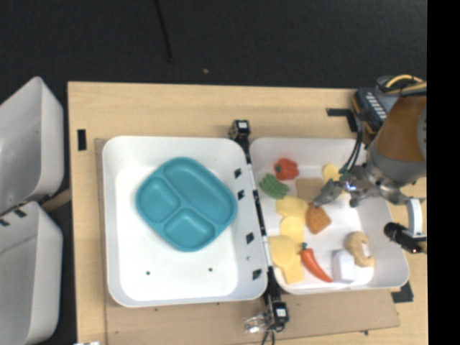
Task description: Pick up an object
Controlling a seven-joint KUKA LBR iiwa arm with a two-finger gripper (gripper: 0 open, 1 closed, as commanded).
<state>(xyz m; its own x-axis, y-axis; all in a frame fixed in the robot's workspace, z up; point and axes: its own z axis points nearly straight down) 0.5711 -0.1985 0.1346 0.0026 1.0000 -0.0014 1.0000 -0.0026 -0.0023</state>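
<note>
— What lay along the near edge of the right bin (402, 275)?

— A white block (344, 269) sat by its near right corner, with an orange-red carrot (314, 262) just to its left, slanting toward the near edge. Beside the carrot, against the bin's left wall, lay a yellow piece (285, 256). A beige bagel-like ring (359, 249) rested just beyond the white block.

— And toward the middle?

— Two more yellow pieces (292, 217) lay one behind the other near the left wall. An orange-brown wedge (318, 219) sat just right of them, and the gripper (332, 192) hung right above its far end. Its dark fingers stood a little apart with nothing seen between them. The grey arm (392, 171) came in over the bin's right edge.

— What about the far part of that bin?

— A green vegetable (273, 186) lay near the left wall, a red pepper (286, 168) just behind it, and a small yellow item (330, 172) was farther right, beyond the gripper.

— And the left bin (115, 264)?

— It carried a blue divided plate (186, 203), lying tilted around its centre, well apart from the gripper.
</note>
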